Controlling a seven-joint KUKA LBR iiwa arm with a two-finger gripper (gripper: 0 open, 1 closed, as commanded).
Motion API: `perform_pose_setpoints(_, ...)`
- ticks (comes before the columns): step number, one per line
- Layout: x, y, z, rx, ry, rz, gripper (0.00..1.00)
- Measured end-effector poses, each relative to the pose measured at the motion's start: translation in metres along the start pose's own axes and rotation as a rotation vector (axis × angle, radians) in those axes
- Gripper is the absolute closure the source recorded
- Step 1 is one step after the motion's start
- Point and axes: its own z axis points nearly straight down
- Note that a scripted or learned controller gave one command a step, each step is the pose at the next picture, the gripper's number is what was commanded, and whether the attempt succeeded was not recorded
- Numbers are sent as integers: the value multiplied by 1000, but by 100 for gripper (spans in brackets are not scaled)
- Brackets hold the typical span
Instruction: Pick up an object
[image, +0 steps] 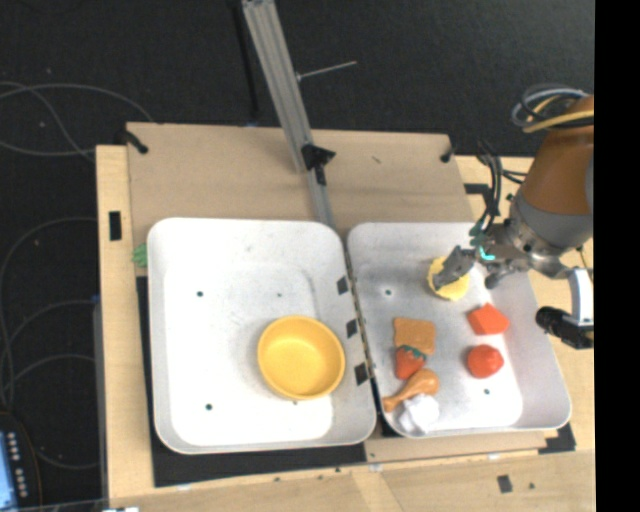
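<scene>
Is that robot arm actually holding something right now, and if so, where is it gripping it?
It cannot be told. The gripper is right at the upper edge of a small yellow object in the right bin, but whether it grips it or just touches it is unclear.

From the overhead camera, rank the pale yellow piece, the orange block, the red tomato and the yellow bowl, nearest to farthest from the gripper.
1. Pale yellow piece, right at the gripper.
2. Orange block, below it.
3. Red tomato, lower still.
4. Yellow bowl, in the left bin.

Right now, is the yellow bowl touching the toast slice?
Apart. The camera view shows the yellow bowl in the left bin and the toast slice in the right bin, with both bin rims between them.
</scene>
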Motion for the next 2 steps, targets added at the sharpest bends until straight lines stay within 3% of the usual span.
perform_pose_setpoints(2, -9, -4, 97, 5, -3, 4, 0)
